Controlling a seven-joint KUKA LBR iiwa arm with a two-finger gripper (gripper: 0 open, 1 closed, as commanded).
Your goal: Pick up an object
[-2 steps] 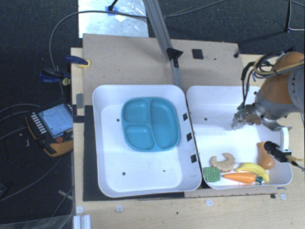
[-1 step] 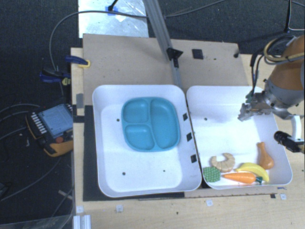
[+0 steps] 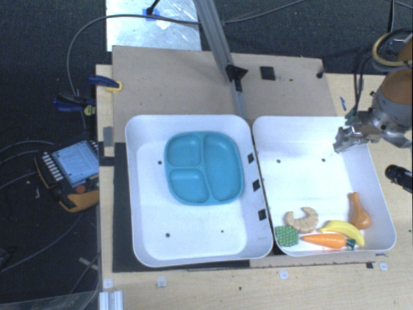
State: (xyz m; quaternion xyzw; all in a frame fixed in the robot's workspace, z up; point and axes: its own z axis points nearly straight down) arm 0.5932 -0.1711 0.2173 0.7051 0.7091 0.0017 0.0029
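The right bin [image 3: 303, 141] holds toy food along its near edge: a tan croissant [image 3: 302, 219], a green broccoli piece [image 3: 287, 236], an orange carrot [image 3: 324, 240], a yellow banana [image 3: 344, 230] and a brown drumstick [image 3: 359, 211]. My gripper [image 3: 344, 139] hovers over the far right part of this bin, well apart from the food. Nothing shows between its fingers.
A blue divided plate [image 3: 204, 167] lies in the left bin [image 3: 148, 192]. A grey pole [image 3: 216, 31] slants over the bench at the back. Clamps [image 3: 90, 92] and a handheld device [image 3: 70, 166] lie left of the bench.
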